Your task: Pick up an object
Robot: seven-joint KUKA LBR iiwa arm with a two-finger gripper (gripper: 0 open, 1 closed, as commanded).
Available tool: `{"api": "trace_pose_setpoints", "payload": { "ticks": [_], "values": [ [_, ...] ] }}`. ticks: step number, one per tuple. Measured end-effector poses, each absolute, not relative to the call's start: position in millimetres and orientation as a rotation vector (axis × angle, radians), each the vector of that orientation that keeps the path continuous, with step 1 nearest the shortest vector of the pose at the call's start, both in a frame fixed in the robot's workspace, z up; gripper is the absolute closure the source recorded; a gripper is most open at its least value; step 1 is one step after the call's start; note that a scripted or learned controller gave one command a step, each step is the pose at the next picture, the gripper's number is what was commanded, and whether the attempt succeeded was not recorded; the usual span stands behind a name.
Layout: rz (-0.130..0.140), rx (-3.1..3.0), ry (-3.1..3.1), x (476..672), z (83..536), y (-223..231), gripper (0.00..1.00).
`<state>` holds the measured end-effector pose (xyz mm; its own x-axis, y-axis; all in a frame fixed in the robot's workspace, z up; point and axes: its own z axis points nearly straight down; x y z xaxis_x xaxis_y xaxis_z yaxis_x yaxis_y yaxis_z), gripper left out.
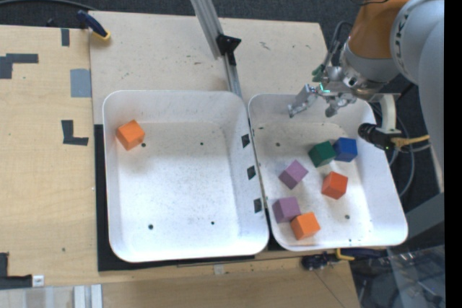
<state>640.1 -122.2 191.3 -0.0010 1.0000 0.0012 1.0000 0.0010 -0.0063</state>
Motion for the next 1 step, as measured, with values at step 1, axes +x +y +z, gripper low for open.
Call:
{"api": "trace_pose_setpoints", "payload": {
  "ticks": [1],
  "values": [
    [0.002,-2.218,-2.224,641.2,194.4,-122.3,0.0]
  ]
}}
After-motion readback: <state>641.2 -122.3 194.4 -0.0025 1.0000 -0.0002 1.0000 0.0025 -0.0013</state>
